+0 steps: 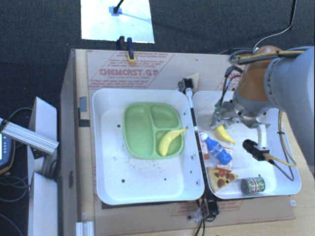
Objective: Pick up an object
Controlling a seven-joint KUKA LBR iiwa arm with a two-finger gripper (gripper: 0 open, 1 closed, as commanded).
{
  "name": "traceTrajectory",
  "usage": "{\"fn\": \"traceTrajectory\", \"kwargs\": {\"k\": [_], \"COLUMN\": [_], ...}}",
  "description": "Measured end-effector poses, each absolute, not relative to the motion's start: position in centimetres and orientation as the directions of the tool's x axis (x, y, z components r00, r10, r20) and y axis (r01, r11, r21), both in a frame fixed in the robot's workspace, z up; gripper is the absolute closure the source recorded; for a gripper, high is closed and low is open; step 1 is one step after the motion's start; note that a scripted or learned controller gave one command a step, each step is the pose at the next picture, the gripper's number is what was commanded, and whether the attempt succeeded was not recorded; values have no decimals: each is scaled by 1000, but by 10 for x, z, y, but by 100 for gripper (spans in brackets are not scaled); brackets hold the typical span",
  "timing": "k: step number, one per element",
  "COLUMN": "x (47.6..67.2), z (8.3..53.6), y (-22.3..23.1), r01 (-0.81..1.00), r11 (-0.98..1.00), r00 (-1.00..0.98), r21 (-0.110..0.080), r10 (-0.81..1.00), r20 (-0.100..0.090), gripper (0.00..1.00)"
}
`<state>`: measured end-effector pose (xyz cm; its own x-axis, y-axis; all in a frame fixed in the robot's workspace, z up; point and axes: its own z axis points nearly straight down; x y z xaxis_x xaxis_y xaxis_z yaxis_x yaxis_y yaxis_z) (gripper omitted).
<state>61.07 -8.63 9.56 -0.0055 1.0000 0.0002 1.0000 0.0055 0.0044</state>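
Desk (147,68): a board-topped bench carrying two shallow white bins side by side, with the arm coming in over the far side of the one it works in.
Left bin (113,181): well off from the claw, across the black divider; it holds a green divided plate (142,129) with a yellow banana (170,140) lying across its near corner.
Right bin (290,181): the one the claw hangs over, and the one with the small clutter in it.
Arm (290,77): grey with an orange band, bulky, hiding much of the bin's far half.
Claw (222,118): low over the bin's far part, pointing down. From where I stand I cannot tell whether it is apart or together, and I see nothing held in it.
Key relation: the small yellow piece (225,133) lies just beside the claw, right under it and a touch toward the bin's near edge. Its long axis runs slantwise, from the claw end down and away from the divider. I would judge it the likeliest target.
Target's look: short, stubby, curved, bright yellow, smooth like toy plastic fruit, tapered at one end.
Blue bottle (218,151): farther on past the yellow piece, lying tilted.
Pizza slice (222,177): beyond that, near the bin's front edge.
Small can (253,185): on its side, farthest from the claw.
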Motion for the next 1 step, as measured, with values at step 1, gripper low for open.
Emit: {"fn": "traceTrajectory", "kwargs": {"k": [1], "x": [575], "z": [235], "y": [-42], "r01": [1000], "r11": [5], "r00": [-5], "r21": [5], "r10": [1000], "r20": [0], "gripper": [100]}}
